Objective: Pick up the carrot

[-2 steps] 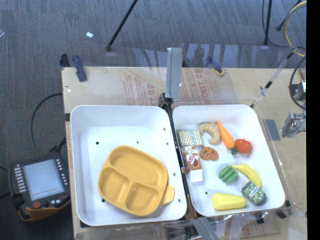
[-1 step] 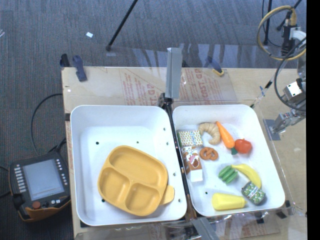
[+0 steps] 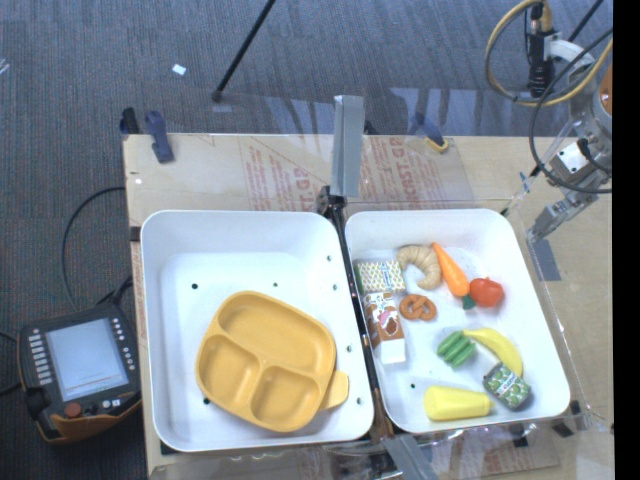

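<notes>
The table carried two white bins; the left bin held a yellow divided tray, the right bin the toy food. The arm sat at the right edge, above and outside that bin; whether its end effector was open or closed could not be told. The carrot lay slanted near the bin's middle, touching a croissant and a tomato. A good approach would probably descend over its midsection, closing across the narrow width, clear of both neighbours.

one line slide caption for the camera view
Gripper hovers right of the right bin, carrot untouched inside.
</notes>
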You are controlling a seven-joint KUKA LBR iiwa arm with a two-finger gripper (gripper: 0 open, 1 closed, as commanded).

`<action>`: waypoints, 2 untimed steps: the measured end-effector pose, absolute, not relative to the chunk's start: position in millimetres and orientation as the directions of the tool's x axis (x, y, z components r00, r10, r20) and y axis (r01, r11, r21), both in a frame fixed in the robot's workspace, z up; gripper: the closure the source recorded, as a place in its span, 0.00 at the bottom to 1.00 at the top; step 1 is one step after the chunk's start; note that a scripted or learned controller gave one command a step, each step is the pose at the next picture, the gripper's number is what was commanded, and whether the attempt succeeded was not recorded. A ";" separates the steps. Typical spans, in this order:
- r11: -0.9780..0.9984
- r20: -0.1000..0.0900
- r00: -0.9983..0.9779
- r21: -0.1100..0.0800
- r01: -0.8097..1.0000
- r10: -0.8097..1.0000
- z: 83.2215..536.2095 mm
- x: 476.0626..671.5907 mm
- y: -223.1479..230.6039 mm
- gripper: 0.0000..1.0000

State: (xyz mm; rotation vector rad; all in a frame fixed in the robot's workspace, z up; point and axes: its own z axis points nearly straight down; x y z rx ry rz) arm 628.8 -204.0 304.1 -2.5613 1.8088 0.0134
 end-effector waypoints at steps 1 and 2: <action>-0.624 -0.016 0.624 0.003 -0.781 -0.781 168.0 642.9 -132.6 1.00; -0.439 -0.009 0.438 0.002 -0.899 -0.899 194.8 605.0 -137.6 1.00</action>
